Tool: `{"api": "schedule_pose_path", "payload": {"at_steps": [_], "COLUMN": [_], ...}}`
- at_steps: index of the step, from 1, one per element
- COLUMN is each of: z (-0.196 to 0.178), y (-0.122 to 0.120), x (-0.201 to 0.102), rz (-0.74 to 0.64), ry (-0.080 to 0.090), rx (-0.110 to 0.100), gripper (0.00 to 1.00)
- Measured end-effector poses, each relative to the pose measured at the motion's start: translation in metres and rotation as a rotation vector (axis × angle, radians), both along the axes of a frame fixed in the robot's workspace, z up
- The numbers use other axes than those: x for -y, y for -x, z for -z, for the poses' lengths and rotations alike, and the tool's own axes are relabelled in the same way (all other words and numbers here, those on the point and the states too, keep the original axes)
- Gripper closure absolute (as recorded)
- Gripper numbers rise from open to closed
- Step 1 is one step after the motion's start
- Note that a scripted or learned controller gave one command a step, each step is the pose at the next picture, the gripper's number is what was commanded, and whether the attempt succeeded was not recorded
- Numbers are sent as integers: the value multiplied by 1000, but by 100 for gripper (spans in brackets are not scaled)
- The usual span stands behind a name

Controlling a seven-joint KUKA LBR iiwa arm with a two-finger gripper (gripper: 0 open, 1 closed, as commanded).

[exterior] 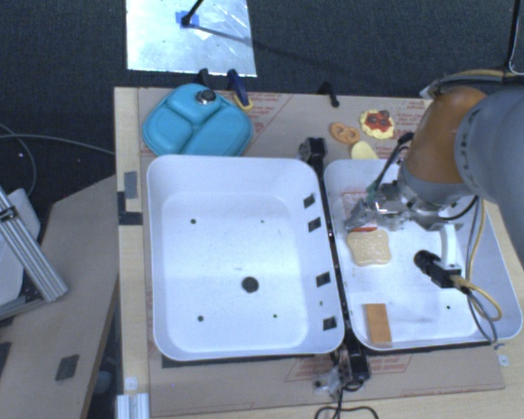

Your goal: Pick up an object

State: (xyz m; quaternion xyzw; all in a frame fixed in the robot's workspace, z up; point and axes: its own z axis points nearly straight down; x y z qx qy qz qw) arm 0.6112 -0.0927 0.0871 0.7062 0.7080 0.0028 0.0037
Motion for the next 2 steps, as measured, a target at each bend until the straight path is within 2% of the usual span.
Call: {"api": "schedule_pose_path", "payload": {"at_steps": [1,2], "z": [-11,-102], "y": [-1,-21], "x": [1,-103], "rz": [1,-7], "ry": [2,-3], "rx": [1,-1], "gripper": [100,100]}}
